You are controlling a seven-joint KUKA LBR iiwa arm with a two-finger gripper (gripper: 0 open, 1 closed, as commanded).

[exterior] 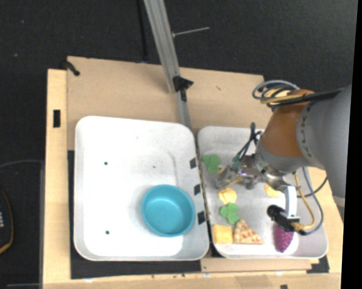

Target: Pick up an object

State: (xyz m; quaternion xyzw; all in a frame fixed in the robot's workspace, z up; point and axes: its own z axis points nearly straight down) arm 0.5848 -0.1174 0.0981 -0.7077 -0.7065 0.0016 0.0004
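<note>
- Camera view, progress: the gripper is low in the right bin, among the small toy foods near the bin's upper-left part. Whether it is apart, together or clamped on anything I cannot tell; the metal parts blur into the clutter there. No object is seen lifted, so I judge the pick not yet done.
- Likely targets: a green piece just left of the gripper, a pale yellow piece just below it.
- Other pieces, lower in the same bin: a green leafy shape, a yellow block, a triangular pizza slice, purple grapes.
- Materials: bins are smooth white plastic with rounded corners; the teal bowl in the left bin looks glossy and round; the surface is matte brown board.
</note>
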